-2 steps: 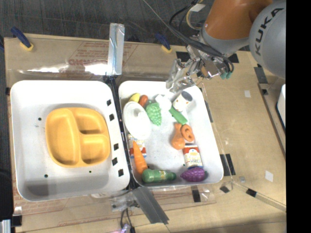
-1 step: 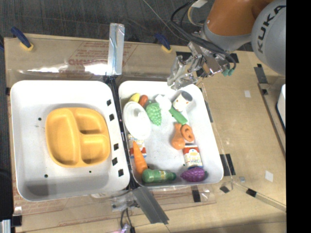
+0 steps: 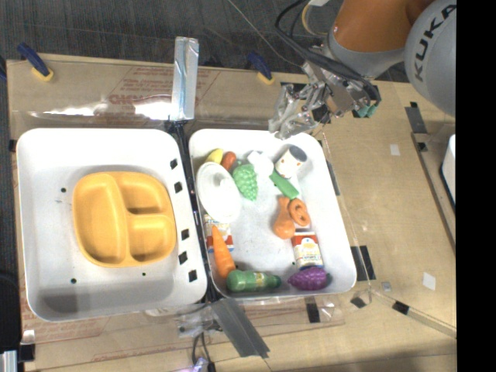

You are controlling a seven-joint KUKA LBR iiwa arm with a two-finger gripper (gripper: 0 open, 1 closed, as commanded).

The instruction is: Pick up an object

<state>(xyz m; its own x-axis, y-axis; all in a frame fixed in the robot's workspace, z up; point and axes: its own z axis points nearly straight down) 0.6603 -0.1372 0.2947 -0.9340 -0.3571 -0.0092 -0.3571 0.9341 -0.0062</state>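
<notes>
At the near edge of the right bin (image 3: 346,248) I see a green bottle (image 3: 252,281) lying on its side, and just to its right a purple bunch of grapes (image 3: 308,278). An orange carrot (image 3: 222,256) lies along the left wall of this bin, its lower end near the green bottle. A small bottle with a white cap and an orange label (image 3: 307,248) lies just above the purple grapes. Above it there is an orange toy (image 3: 290,216), and I cannot tell what food it shows.

In the left bin (image 3: 39,208) a yellow tray with compartments (image 3: 124,217) rests near the middle.

Further away in the right bin, a white bowl (image 3: 218,191) stands near the left wall, and a green bunch of grapes (image 3: 246,180) is touching its right side. A green piece (image 3: 284,184) lies tilted to the right of these grapes. Behind it a white cup (image 3: 291,160) lies on its side near the far right corner. At the far left corner I see a small yellow thing (image 3: 215,156) and a small red thing (image 3: 229,160) beside each other.

My gripper (image 3: 298,115) hangs over the far rim of the right bin, just behind the white cup. I see nothing between my fingers. If they are spread or pressed together, I cannot tell, because the metal parts are tangled together there. My arm (image 3: 380,14), with its orange band, comes from the far right.
</notes>
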